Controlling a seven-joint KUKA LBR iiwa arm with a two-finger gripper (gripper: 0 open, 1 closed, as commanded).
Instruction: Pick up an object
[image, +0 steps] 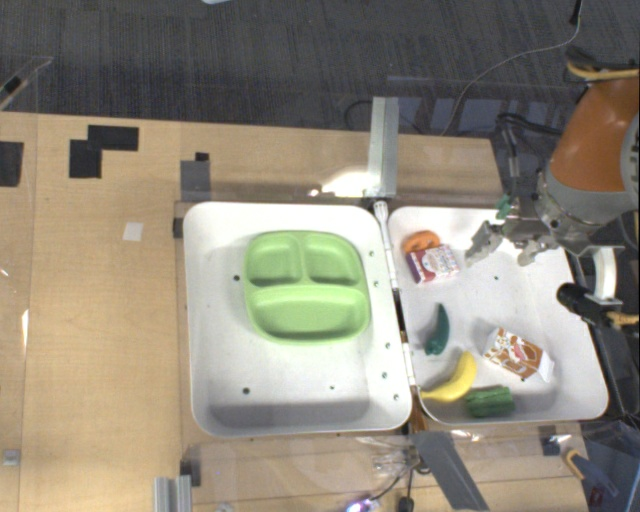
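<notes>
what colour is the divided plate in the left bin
Light green; the divided plate shows plainly in the camera view.

matt green plastic tray (303, 286) (smooth) in a white plastic bin (215, 330) on a pale wood-grain bench (90, 330).

Two shallow white bins sit side by side on the wooden desk (90, 330). The left bin (215, 390) holds a green divided plate (303, 284) near its middle — three compartments, two small ones at the far side and a wide one at the near side. A grey metal post (384, 140) stands upright at the far edge where the bins meet. Black marker patches (100, 147) lie flat on the desk at the far left, with a small pale square (133, 232) just below them. Beyond the desk runs dark grey carpet (250, 50) — a thin pale cable (520, 55) trails across it.
</notes>
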